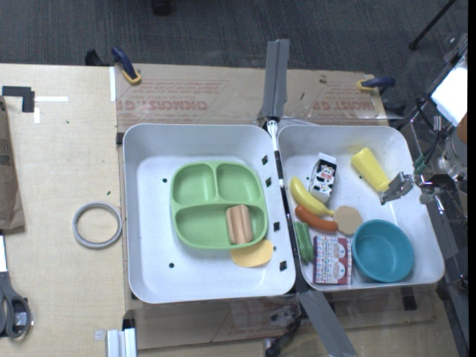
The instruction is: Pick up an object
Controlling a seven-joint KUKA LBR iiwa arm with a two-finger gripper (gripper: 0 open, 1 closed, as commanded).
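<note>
two white bins sit mid-frame; the gripper (399,187) hangs at the right bin's (416,274) right edge, fingers narrowly parted and holding nothing. just left of it lies a yellow block (370,169), above a blue bowl (382,251).

Arm enters at 3 o'clock, low over the bench. Gripper (396,188) points toward 9 o'clock; finger state not discernible.

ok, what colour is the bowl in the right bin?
Blue bowl, seen clearly in the camera view.
</note>
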